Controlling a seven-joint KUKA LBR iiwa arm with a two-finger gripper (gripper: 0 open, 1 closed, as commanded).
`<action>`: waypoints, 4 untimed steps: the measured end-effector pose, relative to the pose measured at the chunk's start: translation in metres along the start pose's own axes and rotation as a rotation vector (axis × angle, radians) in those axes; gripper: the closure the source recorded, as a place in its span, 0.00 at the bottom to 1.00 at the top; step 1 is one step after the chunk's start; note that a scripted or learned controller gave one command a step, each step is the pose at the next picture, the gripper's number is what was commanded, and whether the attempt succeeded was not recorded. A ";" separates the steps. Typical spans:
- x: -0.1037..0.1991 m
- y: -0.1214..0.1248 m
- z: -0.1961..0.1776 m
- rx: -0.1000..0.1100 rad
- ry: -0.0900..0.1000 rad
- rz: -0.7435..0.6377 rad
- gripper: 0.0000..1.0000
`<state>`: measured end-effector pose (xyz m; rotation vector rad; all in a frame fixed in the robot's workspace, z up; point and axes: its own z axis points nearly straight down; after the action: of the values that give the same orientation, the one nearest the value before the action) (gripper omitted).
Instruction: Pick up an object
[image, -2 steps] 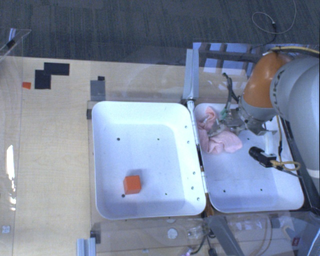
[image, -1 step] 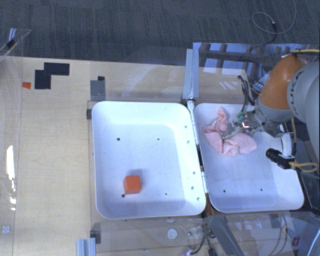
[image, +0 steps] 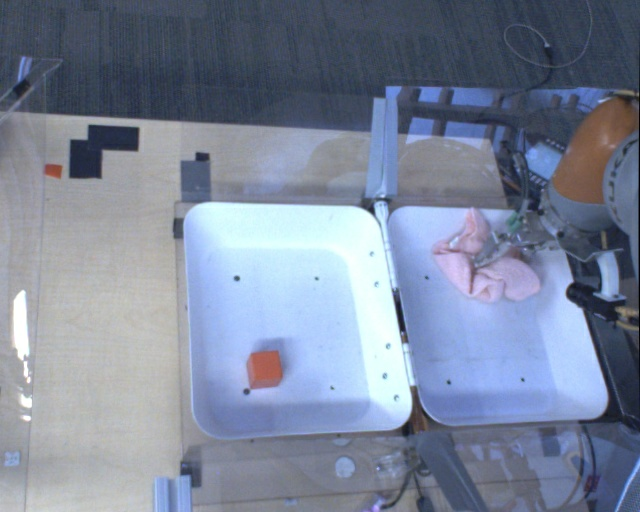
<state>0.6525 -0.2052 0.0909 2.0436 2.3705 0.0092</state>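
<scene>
Up at the right edge of the camera view, the grey arm (image: 600, 190) leans in over the far right corner of the right bin (image: 500, 390), its orange band (image: 590, 150) showing as a rounded dome above the wrist, with cables bunched just behind it. From the wrist the thin metal claw (image: 503, 246) points leftward and down at a slant, so that its tips lie over the pink cloth (image: 487, 265). That cloth is a crumpled, soft heap in the far half of the right bin, towards its right wall, with one lobe raised beside the tips and a broader lobe spread below them. The tips look pressed into or onto the folds, but they are small and partly lost against the fabric, so I cannot tell whether the claw is clenched or released, nor whether any cloth sits between them. The cloth appears to rest on the bin floor. In the left bin (image: 220, 330), an orange block (image: 265, 369) sits alone near the front left corner, well apart from the arm. Both white bins lie side by side on the pale wooden desk (image: 100, 330), touching along their inner rims.
</scene>
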 end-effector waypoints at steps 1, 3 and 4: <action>0.033 0.015 0.000 0.004 -0.002 -0.266 0.00; 0.075 0.029 0.001 0.010 0.009 -0.120 0.00; 0.075 0.033 -0.013 -0.003 0.001 -0.125 1.00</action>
<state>0.6740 -0.1261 0.1040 1.8904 2.4925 0.0121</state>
